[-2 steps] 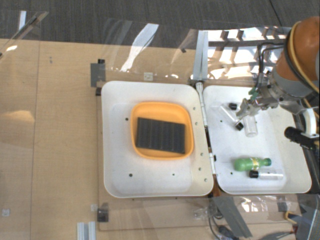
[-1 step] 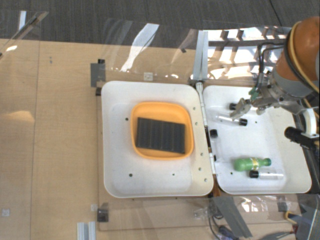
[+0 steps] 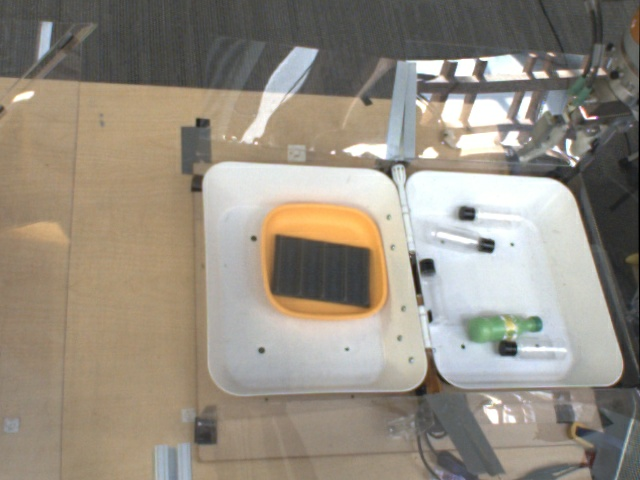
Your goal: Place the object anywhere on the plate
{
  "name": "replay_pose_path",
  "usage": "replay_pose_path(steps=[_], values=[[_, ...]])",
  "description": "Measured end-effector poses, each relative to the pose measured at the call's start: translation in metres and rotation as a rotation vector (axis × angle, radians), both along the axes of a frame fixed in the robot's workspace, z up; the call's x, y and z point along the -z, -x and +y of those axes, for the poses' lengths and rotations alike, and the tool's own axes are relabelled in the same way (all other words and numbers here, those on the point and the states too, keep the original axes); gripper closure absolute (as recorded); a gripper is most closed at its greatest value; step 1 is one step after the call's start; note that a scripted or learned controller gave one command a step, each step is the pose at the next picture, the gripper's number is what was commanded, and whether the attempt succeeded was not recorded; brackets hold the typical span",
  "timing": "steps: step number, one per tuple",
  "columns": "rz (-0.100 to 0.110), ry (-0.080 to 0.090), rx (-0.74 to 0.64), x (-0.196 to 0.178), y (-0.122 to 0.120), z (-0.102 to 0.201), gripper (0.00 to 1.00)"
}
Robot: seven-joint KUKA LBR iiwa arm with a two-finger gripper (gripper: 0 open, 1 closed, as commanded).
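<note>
Gripper's state cannot be told from the camera view. On the orange plate (image 3: 275, 230) in the left bin (image 3: 232, 348), a dark ribbed block (image 3: 322, 271) lies flat, its long axis running left to right. In the right bin (image 3: 560, 268), a green bottle (image 3: 500, 327) lies on its side with its neck pointing right, and a capped clear tube (image 3: 533, 348) lies just beside it. Two more tubes (image 3: 466, 239) lie near the bin's far edge.

Up at two o'clock, by the edge, grey metal and cables, likely the arm (image 3: 603, 78); its pose is unclear.
</note>
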State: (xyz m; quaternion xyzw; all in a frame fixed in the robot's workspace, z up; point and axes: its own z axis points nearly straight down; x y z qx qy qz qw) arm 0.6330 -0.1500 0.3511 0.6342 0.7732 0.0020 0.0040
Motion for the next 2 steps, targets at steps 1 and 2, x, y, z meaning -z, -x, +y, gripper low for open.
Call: replay_pose_path(steps=[1,2], values=[[-0.005,0.002,-0.008,-0.011,-0.002,0.002,1.00],[0.006,-0.001,-0.143,0.128,-0.032,-0.018,1.00]])
